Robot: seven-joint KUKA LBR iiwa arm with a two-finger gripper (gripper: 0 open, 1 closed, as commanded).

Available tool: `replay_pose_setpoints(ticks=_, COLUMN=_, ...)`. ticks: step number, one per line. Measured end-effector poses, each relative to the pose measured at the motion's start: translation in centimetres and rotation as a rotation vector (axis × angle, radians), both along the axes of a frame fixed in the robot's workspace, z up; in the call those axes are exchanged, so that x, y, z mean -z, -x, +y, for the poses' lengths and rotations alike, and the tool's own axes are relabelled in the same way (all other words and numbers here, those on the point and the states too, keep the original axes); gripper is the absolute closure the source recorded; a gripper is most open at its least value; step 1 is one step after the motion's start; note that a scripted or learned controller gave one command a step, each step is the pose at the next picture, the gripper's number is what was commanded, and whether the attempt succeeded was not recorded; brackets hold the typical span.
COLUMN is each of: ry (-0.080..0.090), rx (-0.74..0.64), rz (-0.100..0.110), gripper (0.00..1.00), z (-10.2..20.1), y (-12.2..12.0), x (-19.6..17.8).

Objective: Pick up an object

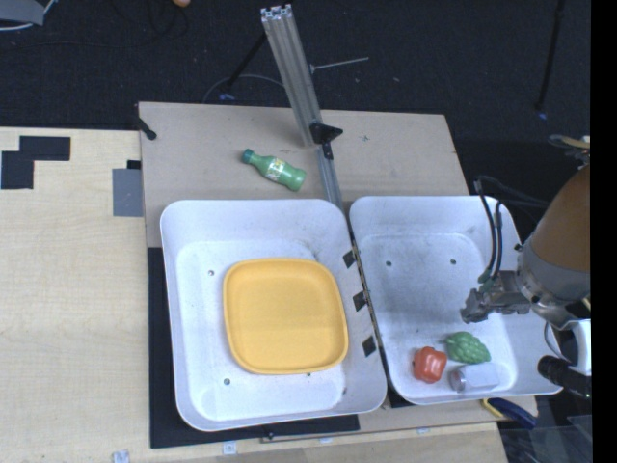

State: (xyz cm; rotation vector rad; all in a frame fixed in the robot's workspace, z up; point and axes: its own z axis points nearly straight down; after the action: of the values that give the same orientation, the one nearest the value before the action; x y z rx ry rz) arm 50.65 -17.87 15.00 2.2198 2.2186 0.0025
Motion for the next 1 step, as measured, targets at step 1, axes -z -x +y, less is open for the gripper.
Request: replay_pose_setpoints(ticks=1, ry=0.0, rx=0.0, rz=0.0, gripper=1.0, z=-0.04, y=-0.08, x=-5.14)
